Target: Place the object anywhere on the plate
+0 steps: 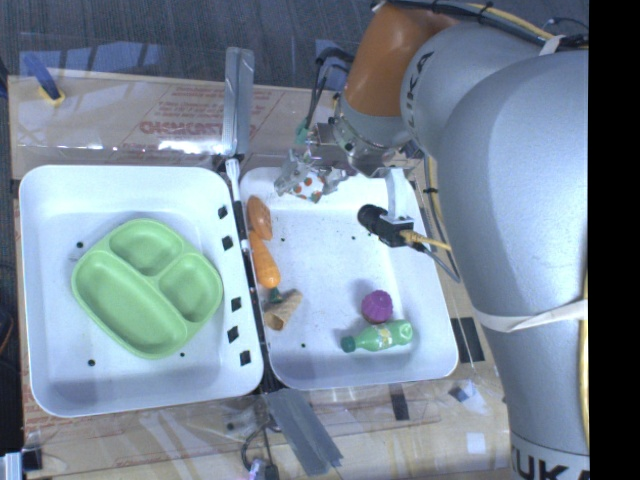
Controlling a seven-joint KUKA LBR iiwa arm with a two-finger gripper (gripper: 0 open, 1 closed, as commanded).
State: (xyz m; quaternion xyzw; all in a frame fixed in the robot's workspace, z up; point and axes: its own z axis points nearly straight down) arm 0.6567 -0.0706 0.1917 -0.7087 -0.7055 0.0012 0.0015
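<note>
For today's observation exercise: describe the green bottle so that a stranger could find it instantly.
Look in the right-hand white bin, near its front edge. The green bottle lies on its side just below a purple ball. It is the only green item in that bin.

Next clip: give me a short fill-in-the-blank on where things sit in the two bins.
1. The green plate lies in the ____ bin.
2. The carrot lies along the ____ wall of the right bin.
3. The purple ball sits just above the green ____.
4. The plate has ____ compartments.

Missing words: left; left; bottle; three
</note>
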